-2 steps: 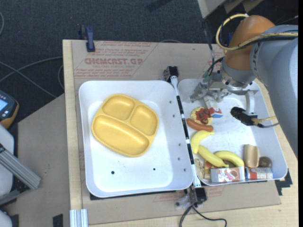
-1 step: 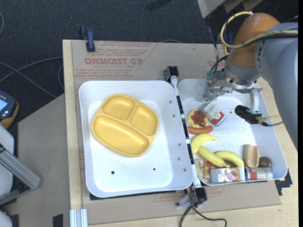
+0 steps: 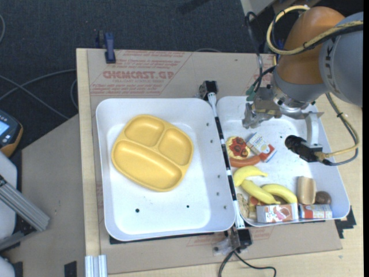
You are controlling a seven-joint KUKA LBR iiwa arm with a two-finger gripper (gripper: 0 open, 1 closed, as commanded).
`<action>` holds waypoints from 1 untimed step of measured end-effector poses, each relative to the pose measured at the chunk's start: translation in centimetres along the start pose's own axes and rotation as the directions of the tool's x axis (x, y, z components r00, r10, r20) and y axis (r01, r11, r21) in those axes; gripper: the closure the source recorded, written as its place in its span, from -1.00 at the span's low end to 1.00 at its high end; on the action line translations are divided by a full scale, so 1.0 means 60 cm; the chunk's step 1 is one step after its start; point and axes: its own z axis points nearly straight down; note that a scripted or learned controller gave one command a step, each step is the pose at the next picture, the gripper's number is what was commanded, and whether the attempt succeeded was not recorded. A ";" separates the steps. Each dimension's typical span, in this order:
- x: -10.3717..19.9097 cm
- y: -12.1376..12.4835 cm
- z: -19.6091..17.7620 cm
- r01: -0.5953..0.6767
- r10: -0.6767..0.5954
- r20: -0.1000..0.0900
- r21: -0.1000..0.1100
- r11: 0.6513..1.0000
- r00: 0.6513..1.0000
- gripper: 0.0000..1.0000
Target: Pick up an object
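Your arm (image 3: 323,45) comes in from the upper right of the frame, and the claw (image 3: 253,118) hangs over the upper left corner of the right bin (image 3: 230,105); you cannot tell from this slant whether it is open or closed, and nothing shows between its tips. Just below the claw, in the right bin's left half, lie a small round red and yellow toy (image 3: 237,147) and a little white packet (image 3: 255,140) beside a red piece (image 3: 265,151). Lower, near centre right, two bananas (image 3: 259,184) lie touching. Along the bin's bottom edge a red and white carton (image 3: 277,213) lies flat, with a tan cylinder (image 3: 305,189) and a dark brown lump (image 3: 323,198) just right above it. The left bin (image 3: 115,212) at frame centre holds a yellow divided plate (image 3: 151,152). The worktop (image 3: 144,71) is brown board with red print.
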 end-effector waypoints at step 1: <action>0.072 -0.057 0.010 -0.001 0.001 0.001 0.006 1.000 1.000 1.00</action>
